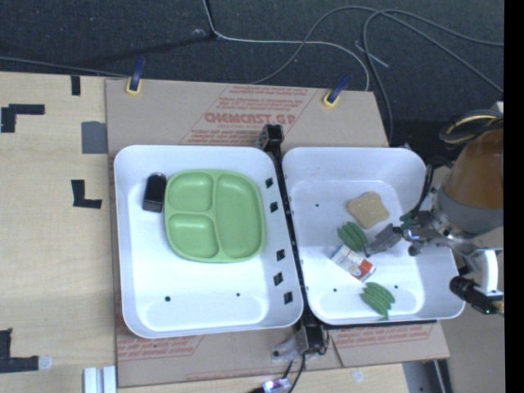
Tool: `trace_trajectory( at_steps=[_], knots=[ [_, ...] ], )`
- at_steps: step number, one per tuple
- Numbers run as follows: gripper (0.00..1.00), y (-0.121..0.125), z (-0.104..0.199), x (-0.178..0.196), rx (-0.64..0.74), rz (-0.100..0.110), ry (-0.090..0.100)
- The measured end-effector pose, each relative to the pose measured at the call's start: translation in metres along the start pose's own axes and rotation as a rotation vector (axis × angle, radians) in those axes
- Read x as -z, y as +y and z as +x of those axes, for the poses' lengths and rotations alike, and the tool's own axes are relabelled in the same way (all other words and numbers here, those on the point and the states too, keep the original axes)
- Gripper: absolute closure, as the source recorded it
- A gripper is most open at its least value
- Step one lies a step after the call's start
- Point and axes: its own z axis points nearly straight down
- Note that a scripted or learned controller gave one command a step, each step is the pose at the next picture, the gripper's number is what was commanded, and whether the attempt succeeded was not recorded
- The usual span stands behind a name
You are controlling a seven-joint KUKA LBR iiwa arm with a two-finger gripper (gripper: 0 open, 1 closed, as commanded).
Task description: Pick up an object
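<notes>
My arm enters from the right, its orange band over the right bin's right rim and the grey wrist angled down and left into that bin. Part of the arm is cut off at the right. My gripper sits low near the bin's middle; I cannot tell whether my jaws stand apart or together, as they read only as a dark blur at this angle.

The left bin carries a green divided plate, with a small black block touching its left edge.

In the right bin, a tan sponge-like piece lies just beyond my gripper. A green leafy piece lies just left of it, and a small red-and-white packet lies beside it on the near side, its markings too small to read. A second green piece rests near the front wall, apart from the others.
</notes>
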Motion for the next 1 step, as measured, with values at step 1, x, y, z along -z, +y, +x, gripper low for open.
trace_trajectory(
  at_steps=[1],
  knots=[
    [0.00,0.0004,0.0005,-0.0525,0.000,-0.006,-0.004]
  ],
)
